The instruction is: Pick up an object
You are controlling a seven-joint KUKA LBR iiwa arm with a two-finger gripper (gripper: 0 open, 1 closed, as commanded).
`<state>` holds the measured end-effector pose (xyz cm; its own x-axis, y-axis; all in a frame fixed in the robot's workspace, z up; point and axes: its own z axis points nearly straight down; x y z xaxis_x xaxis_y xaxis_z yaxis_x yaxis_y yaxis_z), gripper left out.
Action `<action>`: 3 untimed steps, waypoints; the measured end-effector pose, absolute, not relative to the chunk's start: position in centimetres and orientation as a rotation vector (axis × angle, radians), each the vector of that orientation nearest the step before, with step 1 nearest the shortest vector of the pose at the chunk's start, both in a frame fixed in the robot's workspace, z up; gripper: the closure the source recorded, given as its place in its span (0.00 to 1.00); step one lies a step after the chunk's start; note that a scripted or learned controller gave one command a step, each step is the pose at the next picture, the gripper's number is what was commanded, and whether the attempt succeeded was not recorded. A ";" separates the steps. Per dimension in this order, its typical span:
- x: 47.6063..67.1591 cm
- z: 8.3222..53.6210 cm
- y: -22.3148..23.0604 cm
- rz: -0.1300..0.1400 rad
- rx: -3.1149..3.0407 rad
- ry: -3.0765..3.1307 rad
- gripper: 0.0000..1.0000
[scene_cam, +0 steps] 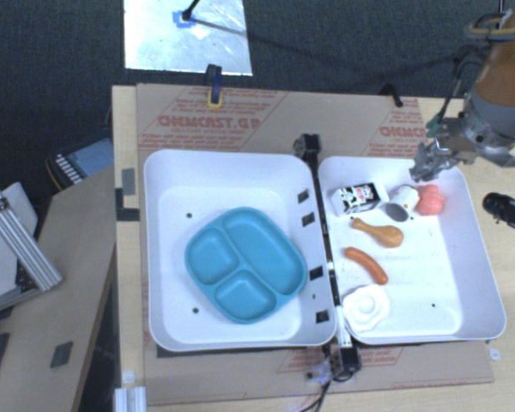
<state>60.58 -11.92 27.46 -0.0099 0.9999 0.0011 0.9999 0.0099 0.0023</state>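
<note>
Nothing lifted yet: hand (423, 166) over right bin (463, 299) beside pink toy (431, 199), grip impossible to tell, pickup entirely ahead.

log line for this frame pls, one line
phase: approach | pincer: above right bin back edge, near pink toy | held: nothing seen | left bin: blue divided plate

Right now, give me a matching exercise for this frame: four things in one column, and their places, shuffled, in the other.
Things:
1. blue divided plate
2. fried egg
3. milk carton
4. pink object

Places:
A. right bin, near corner by the divider
B. left bin
C. right bin, just below the gripper
D. right bin, far side by the divider

Pairs: 1-B, 2-A, 3-D, 4-C
</note>
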 end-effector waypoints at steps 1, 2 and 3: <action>60.6 25.6 -6.6 0.003 2.211 2.233 1.00; 61.4 24.6 -0.7 0.004 2.210 2.234 1.00; 61.1 23.3 3.9 0.002 2.212 2.232 1.00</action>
